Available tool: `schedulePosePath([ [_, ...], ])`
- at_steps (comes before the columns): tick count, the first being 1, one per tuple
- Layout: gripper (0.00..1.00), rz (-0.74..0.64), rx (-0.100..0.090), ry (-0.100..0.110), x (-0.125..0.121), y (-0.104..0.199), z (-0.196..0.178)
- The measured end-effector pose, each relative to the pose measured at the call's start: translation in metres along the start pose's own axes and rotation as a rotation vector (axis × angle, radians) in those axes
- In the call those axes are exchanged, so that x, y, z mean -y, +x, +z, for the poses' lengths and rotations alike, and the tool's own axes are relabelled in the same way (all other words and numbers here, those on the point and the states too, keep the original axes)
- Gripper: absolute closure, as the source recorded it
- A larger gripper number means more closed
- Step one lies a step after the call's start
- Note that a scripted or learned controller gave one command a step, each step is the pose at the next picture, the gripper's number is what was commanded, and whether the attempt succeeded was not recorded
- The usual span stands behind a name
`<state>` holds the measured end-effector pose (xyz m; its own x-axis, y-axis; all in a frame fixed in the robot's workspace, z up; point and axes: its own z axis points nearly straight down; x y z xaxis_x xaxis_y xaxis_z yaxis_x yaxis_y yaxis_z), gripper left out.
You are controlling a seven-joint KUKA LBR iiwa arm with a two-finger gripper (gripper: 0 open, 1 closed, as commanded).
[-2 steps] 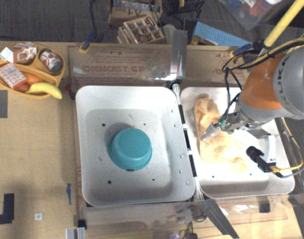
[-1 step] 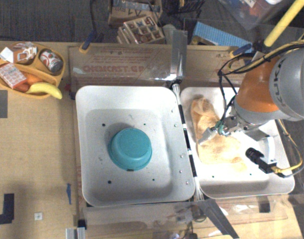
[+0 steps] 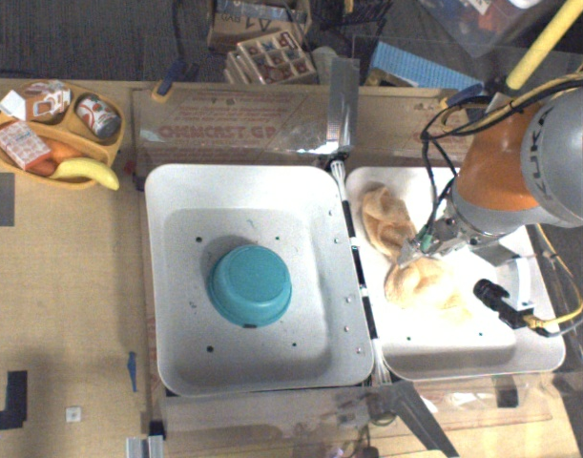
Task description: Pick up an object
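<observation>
An upturned teal bowl (image 3: 252,285) rests in the middle of the left bin (image 3: 176,208). The right bin (image 3: 463,351) holds pale tan pastry-like pieces: one (image 3: 385,216) near its far left side and another (image 3: 415,280) lower down. My gripper (image 3: 427,243) reaches down from the grey and orange arm (image 3: 506,175) and hangs just above the lower pastry piece, between the two pieces. Its tip is small and partly hidden by the wrist.
A yellow tray (image 3: 52,146) with a banana and small food items sits at the far left of the bench. A cardboard strip (image 3: 234,127) runs behind the bins. Cables trail around the arm at the upper right.
</observation>
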<state>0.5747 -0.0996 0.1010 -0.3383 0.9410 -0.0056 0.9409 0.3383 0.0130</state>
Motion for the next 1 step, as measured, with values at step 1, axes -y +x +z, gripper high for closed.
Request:
schedulePosePath([
  [1, 1.0, -0.28, -0.003, 0.008, -0.0788, 0.0317, -0.0837],
])
